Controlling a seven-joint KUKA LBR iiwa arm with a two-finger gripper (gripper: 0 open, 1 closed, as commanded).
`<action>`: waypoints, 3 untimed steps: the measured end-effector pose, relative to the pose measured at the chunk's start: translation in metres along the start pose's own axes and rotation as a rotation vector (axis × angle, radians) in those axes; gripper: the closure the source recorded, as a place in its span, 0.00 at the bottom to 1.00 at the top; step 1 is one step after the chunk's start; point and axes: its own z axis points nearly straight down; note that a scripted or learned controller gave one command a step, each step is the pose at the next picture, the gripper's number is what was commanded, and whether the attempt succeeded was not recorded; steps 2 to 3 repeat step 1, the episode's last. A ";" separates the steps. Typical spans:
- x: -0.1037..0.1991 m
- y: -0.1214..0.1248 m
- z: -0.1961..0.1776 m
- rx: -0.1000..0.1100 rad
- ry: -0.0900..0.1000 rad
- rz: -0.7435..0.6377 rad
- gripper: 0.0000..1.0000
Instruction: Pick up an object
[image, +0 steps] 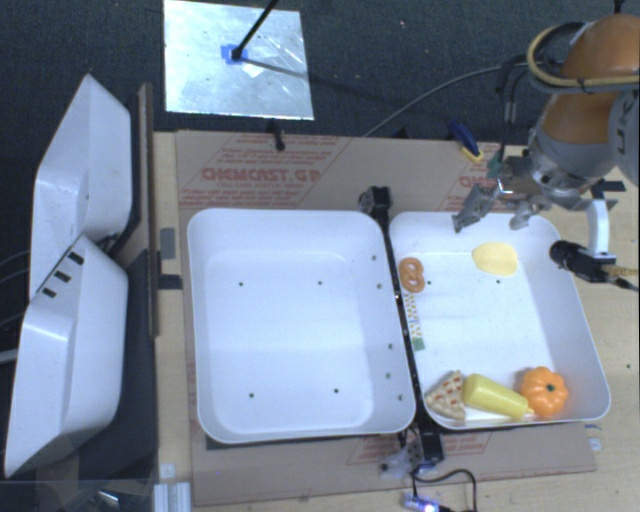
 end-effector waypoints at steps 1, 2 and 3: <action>-0.099 0.007 0.074 0.004 0.000 0.004 0.00; -0.099 0.007 0.074 0.004 0.000 0.004 0.00; -0.099 0.007 0.074 0.004 0.000 0.004 0.00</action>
